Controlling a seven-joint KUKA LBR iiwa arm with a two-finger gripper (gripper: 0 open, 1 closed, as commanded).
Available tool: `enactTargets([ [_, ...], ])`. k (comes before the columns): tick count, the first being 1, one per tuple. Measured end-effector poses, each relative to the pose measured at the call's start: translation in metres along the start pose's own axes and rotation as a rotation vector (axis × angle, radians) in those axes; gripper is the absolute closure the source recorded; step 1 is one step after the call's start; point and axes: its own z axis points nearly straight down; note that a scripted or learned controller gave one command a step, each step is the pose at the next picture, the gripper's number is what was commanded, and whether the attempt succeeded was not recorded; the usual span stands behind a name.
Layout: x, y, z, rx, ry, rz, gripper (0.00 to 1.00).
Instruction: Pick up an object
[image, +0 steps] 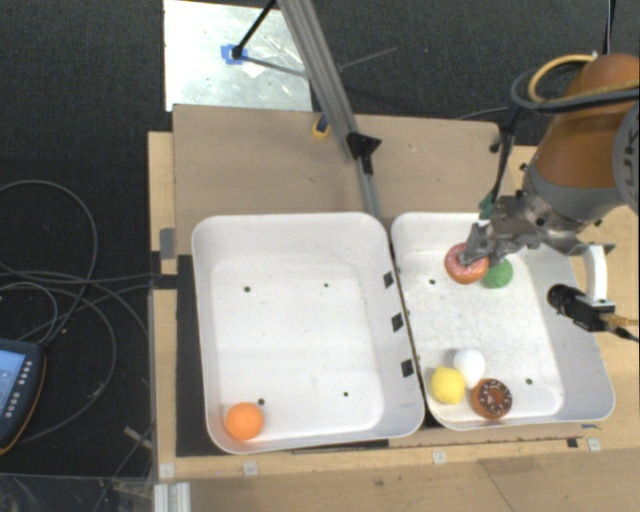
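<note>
gripper (479, 246) low in right bin (570, 340), over pink donut (464, 266) beside green ball (497, 273); finger state unclear. yellow ball (447, 385), white ball (468, 362), chocolate donut (491, 398) near front. orange ball (244, 421) in left bin (290, 235).

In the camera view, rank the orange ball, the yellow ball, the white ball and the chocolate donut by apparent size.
1. chocolate donut and orange ball: look about alike, so not ranked against each other.
2. yellow ball: slightly smaller.
3. white ball: smallest, though the yellow ball partly overlaps it.

A tablet (14, 385) lies at nine o'clock beside loose cables (60, 290); a tripod leg (330, 90) crosses the desk (260, 160) at twelve.
</note>
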Motion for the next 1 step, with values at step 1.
enactTargets([
  [1, 0.0443, -0.0022, 0.0008, -0.001, 0.001, -0.001, 1.00],
])
